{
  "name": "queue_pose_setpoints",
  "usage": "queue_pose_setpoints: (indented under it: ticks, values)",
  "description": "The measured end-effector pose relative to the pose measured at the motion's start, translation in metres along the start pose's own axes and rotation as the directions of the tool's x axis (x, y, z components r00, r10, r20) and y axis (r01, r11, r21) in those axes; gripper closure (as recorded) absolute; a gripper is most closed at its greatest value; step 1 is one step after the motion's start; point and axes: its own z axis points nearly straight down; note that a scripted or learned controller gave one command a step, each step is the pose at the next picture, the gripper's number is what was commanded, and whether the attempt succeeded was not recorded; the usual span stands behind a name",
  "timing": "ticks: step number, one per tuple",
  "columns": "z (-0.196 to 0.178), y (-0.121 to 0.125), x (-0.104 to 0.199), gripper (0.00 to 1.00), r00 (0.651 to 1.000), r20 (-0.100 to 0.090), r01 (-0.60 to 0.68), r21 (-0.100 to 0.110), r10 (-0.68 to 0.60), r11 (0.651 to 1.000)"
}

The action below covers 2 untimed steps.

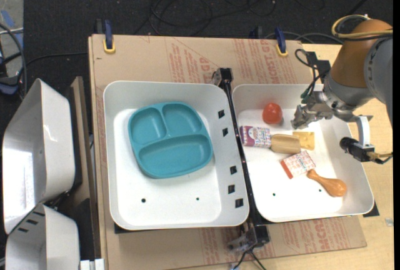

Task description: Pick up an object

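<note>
Objects for picking lie in the right bin [359, 200]: a red ball [272, 113] near its back, a small purple-labelled packet [255, 136] by the left wall, a tan roll-shaped piece [286, 143] touching the packet's right end, a yellow block [305, 139] just beside the roll, a red-and-white packet [298, 164] nearer the front, and an orange drumstick-shaped toy [327, 183] at front right, its thin end touching that packet.

We see the arm [362, 69] entering from the right, w/ the gripper [304, 115] over the back half of the right bin, between the red ball and the yellow block, approx. above the block's rear edge. We cannot tell how far the hand is open, nor whether it touches the block; nothing is seen held in it.

Left bin [119, 200] holds a teal divided plate [170, 139], three compartments, lying flat toward the back. Both bins sit on a brown board [187, 56], blue clamps at its far edge. A black divider strip [236, 156] runs between the bins.
</note>
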Motion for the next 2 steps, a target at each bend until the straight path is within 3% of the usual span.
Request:
queue_pose_setpoints:
  ticks: [2]
  values:
    - [-0.086, 0.002, 0.004, 1.0, 1.0, 0.0, 0.001, -0.003, -0.001, 1.0]
